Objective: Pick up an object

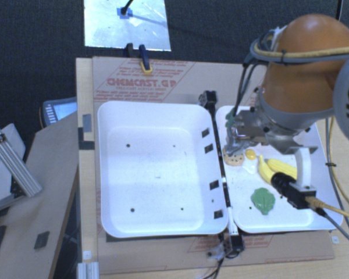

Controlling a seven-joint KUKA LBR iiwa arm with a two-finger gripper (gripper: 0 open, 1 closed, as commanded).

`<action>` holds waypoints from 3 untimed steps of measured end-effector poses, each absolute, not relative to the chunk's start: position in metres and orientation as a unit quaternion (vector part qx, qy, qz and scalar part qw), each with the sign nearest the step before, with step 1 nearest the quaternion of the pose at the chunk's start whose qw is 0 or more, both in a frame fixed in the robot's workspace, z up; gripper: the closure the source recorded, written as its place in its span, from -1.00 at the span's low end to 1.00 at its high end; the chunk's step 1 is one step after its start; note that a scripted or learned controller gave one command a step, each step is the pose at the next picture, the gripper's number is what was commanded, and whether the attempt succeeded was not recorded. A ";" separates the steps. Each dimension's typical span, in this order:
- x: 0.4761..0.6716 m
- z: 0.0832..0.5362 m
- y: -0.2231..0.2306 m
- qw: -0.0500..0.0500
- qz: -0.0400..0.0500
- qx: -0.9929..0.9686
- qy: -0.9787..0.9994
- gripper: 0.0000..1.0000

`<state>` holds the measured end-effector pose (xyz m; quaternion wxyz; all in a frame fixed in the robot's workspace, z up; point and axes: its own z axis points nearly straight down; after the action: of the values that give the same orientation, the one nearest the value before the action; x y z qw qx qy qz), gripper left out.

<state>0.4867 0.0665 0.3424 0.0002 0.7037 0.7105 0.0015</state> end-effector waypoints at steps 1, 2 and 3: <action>0.488 0.491 0.081 0.005 0.009 0.705 0.709 1.00; 0.487 0.538 0.106 0.002 0.004 0.705 0.709 1.00; 0.594 0.516 0.187 0.002 0.003 0.704 0.711 1.00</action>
<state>0.5940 0.1871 0.5160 0.0016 0.7036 0.7106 0.0029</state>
